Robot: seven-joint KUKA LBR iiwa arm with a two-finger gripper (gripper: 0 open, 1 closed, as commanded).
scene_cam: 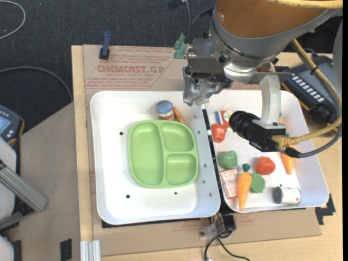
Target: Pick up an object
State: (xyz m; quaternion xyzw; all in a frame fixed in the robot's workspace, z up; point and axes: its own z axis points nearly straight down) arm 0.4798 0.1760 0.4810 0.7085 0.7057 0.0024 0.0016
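My gripper (194, 98) hangs over the back of the divider between the two white bins, just right of a small jar with a blue lid (165, 110) that stands in the left bin (109, 145). Nothing can be seen held in it. The right bin (312, 173) holds toy foods: a red pepper (218, 132), a green pepper (228, 159), a tomato (265, 165), a carrot (244, 187), broccoli (257, 184) and a pink packet (229, 181).
A green divided plate (163, 153) lies in the middle of the left bin. A black cylinder on a white bracket (253, 130) reaches over the right bin. A white and black roll (287, 194) lies at the right bin's front right corner.
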